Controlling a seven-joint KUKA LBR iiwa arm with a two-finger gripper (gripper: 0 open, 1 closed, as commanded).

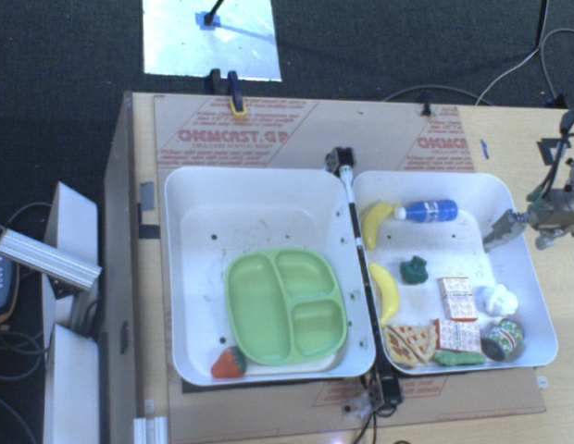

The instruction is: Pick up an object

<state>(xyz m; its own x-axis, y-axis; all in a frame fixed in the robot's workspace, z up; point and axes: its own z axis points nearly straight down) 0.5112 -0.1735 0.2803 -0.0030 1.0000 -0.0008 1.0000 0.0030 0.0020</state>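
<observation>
While the gripper hangs at the right bin's far right rim, whether it is parted or clenched I cannot tell. Nearest lies the blue bottle by the far wall; being round, it could roll from a pinch.
</observation>
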